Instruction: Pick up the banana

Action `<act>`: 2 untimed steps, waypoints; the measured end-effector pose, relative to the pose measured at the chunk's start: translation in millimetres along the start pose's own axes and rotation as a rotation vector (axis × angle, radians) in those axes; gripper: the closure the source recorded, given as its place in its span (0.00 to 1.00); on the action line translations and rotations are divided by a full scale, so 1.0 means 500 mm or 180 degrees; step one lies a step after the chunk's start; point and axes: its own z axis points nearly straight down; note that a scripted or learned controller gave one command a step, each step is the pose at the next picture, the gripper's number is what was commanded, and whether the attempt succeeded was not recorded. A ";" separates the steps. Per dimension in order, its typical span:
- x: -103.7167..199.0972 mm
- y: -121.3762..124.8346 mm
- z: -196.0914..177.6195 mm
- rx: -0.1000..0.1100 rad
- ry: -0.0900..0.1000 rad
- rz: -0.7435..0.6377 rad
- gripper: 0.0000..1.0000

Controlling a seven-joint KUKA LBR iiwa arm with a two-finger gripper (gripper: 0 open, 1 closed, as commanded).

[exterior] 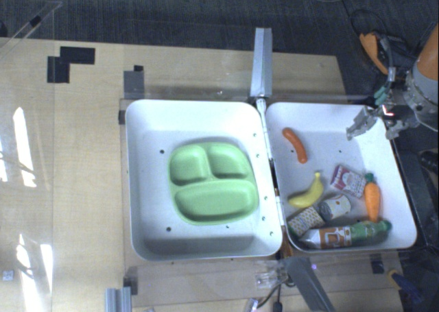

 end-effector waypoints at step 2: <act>0.115 -0.061 0.320 -0.0008 0.0004 -0.0389 1.00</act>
